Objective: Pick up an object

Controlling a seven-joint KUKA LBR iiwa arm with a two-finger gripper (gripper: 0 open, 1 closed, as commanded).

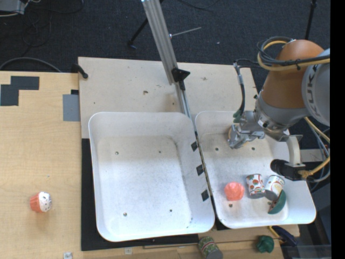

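Labels on the two small cans (264,185) in the lower right of the right bin (302,212) are red and white, but no writing on them can be read (too small). Beside them lie a pink ball (234,191) to the left and a dark green piece (278,204) at the lower right, all near the bin's front edge, while the gripper (236,138) hangs above the bin's upper part, well apart from them, its state impossible to tell. Open floor fills the left bin (108,125).
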